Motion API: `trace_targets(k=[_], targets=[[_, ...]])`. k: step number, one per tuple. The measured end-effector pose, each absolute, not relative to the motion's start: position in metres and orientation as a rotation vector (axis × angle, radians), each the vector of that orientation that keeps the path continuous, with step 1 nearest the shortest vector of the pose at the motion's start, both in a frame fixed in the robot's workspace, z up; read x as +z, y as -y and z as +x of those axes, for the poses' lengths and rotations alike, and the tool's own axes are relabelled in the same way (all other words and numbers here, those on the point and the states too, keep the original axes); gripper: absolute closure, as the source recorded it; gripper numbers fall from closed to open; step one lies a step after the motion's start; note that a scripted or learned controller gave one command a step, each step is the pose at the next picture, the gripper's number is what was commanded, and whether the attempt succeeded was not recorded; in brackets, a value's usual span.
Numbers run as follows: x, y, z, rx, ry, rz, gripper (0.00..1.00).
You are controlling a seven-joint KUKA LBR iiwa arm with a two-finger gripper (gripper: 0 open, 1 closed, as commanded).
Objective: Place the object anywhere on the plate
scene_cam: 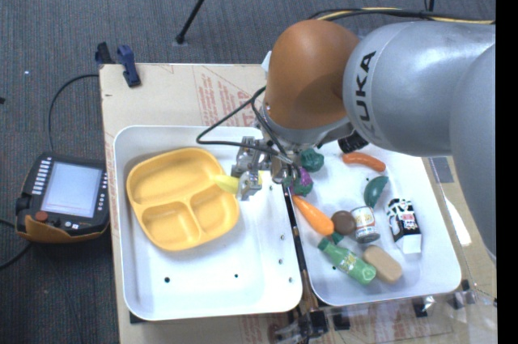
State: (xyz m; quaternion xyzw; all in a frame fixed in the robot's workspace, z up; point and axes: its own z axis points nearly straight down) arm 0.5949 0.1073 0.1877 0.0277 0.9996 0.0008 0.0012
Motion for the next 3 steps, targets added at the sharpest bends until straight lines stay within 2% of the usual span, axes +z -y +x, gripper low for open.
trace_targets(k=[1, 2, 3], targets=[[0.194, -0.191, 0.587, 0.004, -3.099, 0.509, 1.0], [0.245, -0.243, 0.57, 0.005, -3.131, 0.203, 1.0], [0.265, -0.248, 0.523, 0.003, -3.131, -0.257, 1.0]])
